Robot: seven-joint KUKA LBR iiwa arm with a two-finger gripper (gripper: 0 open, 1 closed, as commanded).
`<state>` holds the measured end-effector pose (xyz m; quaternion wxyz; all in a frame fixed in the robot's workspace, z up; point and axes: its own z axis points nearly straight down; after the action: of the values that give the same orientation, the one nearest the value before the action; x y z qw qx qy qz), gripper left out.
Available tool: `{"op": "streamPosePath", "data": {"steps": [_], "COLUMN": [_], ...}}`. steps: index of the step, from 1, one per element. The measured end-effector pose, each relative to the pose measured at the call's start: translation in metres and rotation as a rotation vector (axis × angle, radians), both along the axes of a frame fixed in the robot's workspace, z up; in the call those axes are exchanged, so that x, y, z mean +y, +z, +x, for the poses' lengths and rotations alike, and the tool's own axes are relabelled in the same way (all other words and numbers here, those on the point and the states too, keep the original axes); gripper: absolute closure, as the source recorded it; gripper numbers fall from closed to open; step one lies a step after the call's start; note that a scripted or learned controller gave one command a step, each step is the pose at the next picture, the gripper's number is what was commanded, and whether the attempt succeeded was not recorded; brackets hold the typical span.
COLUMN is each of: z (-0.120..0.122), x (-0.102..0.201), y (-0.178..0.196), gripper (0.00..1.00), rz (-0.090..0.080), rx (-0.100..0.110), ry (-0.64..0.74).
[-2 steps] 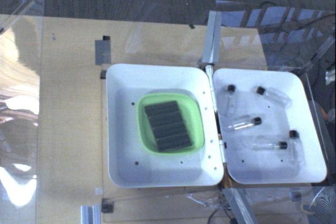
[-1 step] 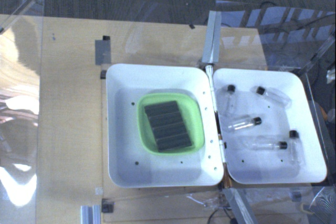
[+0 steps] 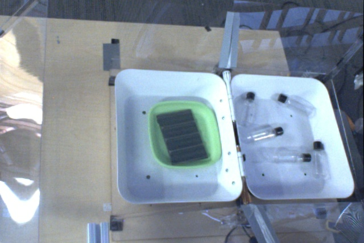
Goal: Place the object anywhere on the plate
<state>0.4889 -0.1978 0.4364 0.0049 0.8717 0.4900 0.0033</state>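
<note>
A green square plate (image 3: 211, 139) sits in the left white bin (image 3: 131, 179). A dark ribbed rectangular block (image 3: 181, 136) lies on the plate, tilted slightly. In the right white bin (image 3: 335, 179) lie several clear plastic vials with black caps: one at the upper left (image 3: 249, 102), one at the upper right (image 3: 293, 102), one in the middle (image 3: 266, 134), one lower down (image 3: 293, 156) and one at the right (image 3: 318, 153).
A grey metal post (image 3: 229, 42) stands behind the seam between the two bins. A small grey bracket (image 3: 111, 56) sits on the wooden bench behind the left bin. Cables and clamps show along the bench's front edge (image 3: 227, 225).
</note>
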Motion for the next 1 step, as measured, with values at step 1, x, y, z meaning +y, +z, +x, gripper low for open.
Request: {"op": "streamPosePath", "data": {"steps": [1], "z": [-0.0001], "x": [-0.0002], "y": [0.0001], "gripper": [0.0], "rz": [0.002], "rx": [-0.001], "ry": [-0.101]}}
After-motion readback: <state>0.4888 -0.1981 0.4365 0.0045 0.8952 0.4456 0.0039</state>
